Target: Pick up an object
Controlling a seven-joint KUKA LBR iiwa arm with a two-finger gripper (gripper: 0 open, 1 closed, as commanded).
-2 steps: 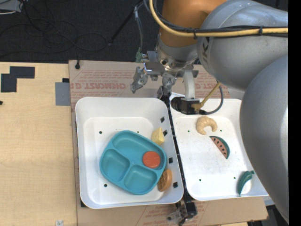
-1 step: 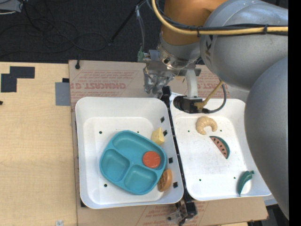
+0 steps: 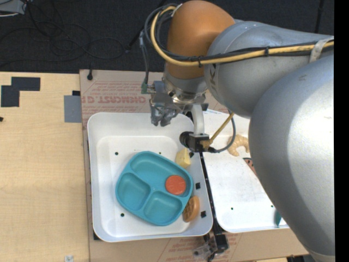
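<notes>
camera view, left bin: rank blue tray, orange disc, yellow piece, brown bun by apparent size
1. blue tray, by far the largest.
2. orange disc.
3. brown bun, partly over the tray edge, close to the disc in size, so unsure.
4. yellow piece, smallest.

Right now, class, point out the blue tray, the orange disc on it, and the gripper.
blue tray (image 3: 133, 187): camera view, its large left compartment.
orange disc (image 3: 175, 185): camera view, its flat top.
gripper (image 3: 162, 117): camera view, between its fingertips.

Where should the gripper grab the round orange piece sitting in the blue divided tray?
Probably from straight above, fingers closing across the sides of the round orange piece. It lies low in a compartment of the blue divided tray, whose ridges likely block a sideways approach.
</notes>
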